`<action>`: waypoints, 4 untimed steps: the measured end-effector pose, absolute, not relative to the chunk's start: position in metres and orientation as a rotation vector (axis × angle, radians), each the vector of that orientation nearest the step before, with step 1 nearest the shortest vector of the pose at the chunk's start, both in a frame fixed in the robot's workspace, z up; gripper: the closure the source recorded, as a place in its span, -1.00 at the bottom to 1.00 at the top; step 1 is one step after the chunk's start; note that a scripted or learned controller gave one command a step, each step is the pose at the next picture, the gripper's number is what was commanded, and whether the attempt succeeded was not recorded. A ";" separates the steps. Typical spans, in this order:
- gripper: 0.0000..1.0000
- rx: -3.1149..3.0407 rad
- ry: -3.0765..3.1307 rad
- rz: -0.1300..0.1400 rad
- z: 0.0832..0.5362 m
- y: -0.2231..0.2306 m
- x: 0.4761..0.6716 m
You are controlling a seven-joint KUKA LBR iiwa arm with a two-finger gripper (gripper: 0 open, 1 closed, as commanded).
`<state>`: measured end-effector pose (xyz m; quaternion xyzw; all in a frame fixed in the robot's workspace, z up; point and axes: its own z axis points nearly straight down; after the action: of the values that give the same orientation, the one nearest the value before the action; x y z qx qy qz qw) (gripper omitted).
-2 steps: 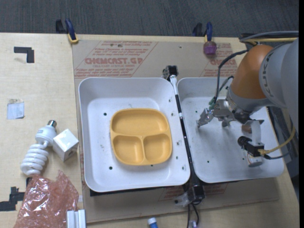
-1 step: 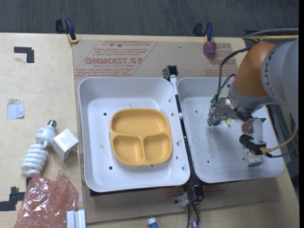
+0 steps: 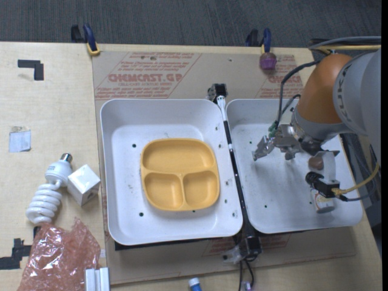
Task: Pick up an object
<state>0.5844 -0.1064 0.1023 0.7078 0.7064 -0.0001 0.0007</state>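
Pale wooden bench (image 3: pixel 54 108), two shallow white plastic bins: left bin (image 3: pixel 115 162), right bin (image 3: pixel 267 214). Grey two-finger gripper (image 3: pixel 265 148) low in right bin; finger state: cannot tell. Yellow three-compartment plastic tray (image 3: pixel 180 174) in left bin, well left of fingers, apart. Likely approach step, nothing grasped. Next: cross to tray, close on rim.

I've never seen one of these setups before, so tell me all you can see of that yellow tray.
The yellow tray looks like smooth plastic with rounded corners. It has three compartments: one wide one along the far side and two smaller ones nearer the camera. It lies flat, right side up, near the middle of the left white bin.
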 end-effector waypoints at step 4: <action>-1.00 2.221 2.218 0.001 0.153 -0.176 0.506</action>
<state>0.5057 -0.1763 0.1531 0.7075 0.7067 0.0003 0.0013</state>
